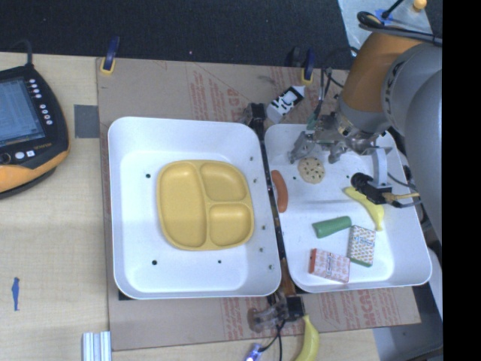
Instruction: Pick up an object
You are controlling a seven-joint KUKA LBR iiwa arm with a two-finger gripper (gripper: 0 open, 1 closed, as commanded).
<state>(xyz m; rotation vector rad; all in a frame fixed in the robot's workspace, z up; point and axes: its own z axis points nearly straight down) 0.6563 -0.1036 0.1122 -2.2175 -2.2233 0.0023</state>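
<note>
My gripper (pixel 316 148) hangs over the back of the right bin (pixel 398 277), its metal fingers spread a little apart, with nothing seen between them. A round cookie (pixel 311 171) lies just below the fingertips. Against the bin's left wall lies a hot dog (pixel 280 190). A yellow banana (pixel 368 205) rests at the right, with a green block (pixel 331 226) in the middle. Two small printed packets, one orange-red (pixel 329 265) and one green-edged (pixel 361 245), lie toward the front.
The left bin (pixel 135 269) holds a yellow divided plate (pixel 204 204). A teach pendant (pixel 26 130) sits on the bench at far left. Another banana (pixel 307 340) lies on the cardboard in front of the bins. The grey arm (pixel 409 89) covers the right bin's back corner.
</note>
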